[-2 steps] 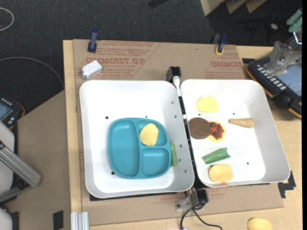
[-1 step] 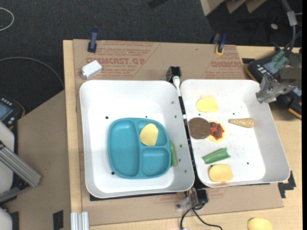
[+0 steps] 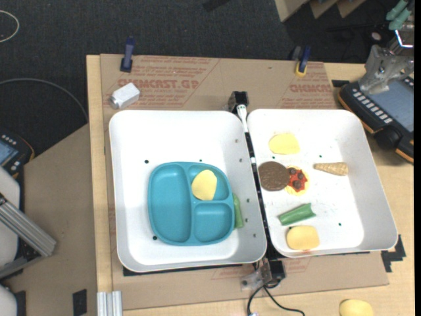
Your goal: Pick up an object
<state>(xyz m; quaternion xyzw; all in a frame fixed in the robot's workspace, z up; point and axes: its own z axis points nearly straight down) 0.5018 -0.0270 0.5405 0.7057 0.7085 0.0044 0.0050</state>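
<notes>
- Objects for picking lie in both white bins, none of them held.
- Right bin [image 3: 368,176]: a flat yellow slice [image 3: 284,143] lies near the far side.
- A brown disc [image 3: 272,176] sits near the divider, with a small red piece [image 3: 298,180] touching its right edge.
- A tan cone [image 3: 331,169] lies on its side, to the right of the red piece and apart from it.
- A green pod [image 3: 296,213] lies tilted below the disc, and a yellow block [image 3: 302,237] rests just beside it at the near wall.
- Left bin [image 3: 131,176]: a teal divided plate [image 3: 172,203] holds a yellow lump [image 3: 204,185] in its upper right compartment.
- A thin green strip [image 3: 237,212] lies against the plate's right rim.
- Gripper [image 3: 392,41]: seen at the upper right edge, well apart from both bins, above a dark keypad unit [image 3: 368,107]; I cannot tell whether it is open or closed.
- Cardboard sheet [image 3: 164,78] lies under the bins, with a small white block [image 3: 125,95] on it and two clamps, blue [image 3: 127,54] and yellow-blue [image 3: 302,60], at its far edge.
</notes>
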